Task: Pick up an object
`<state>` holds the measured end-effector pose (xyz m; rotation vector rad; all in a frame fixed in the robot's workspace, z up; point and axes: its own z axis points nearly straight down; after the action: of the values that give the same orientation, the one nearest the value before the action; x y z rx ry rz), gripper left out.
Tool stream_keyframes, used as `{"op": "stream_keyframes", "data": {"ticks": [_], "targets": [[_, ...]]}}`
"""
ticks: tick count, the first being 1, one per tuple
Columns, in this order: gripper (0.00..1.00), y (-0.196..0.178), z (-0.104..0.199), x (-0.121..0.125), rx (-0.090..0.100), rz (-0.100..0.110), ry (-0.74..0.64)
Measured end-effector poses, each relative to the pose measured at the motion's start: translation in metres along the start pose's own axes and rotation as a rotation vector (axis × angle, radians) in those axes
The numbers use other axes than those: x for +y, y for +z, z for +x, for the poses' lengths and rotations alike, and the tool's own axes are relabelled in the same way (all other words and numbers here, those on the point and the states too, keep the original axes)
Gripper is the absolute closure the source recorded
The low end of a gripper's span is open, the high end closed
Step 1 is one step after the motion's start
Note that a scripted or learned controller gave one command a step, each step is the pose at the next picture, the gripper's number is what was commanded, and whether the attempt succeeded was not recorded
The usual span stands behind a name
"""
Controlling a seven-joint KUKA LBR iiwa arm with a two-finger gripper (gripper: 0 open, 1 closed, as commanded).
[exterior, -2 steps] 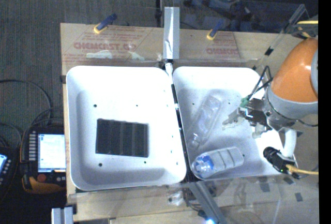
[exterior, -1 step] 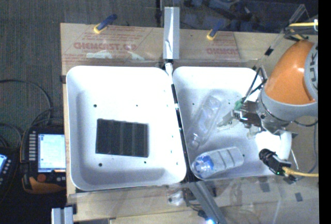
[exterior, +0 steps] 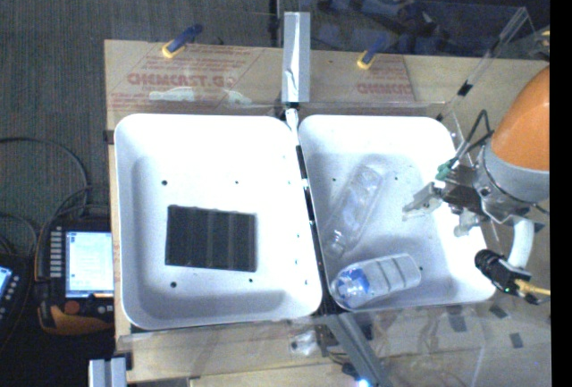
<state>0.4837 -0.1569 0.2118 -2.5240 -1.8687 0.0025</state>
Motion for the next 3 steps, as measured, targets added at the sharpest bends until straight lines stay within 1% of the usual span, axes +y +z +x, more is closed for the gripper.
{"op": "stream_keyframes", "data": {"ticks": [1, 2, 3], "targets": [[1.00, -0.008, 0.002, 0.000, 0.002, 0.002, -0.004], [1.00, 0.061, -0.021, 0.006, 0.001, 0.002, -0.056], [0.00, 0.061, -0.020, 0.006, 0.002, 0.002, -0.056]]}}
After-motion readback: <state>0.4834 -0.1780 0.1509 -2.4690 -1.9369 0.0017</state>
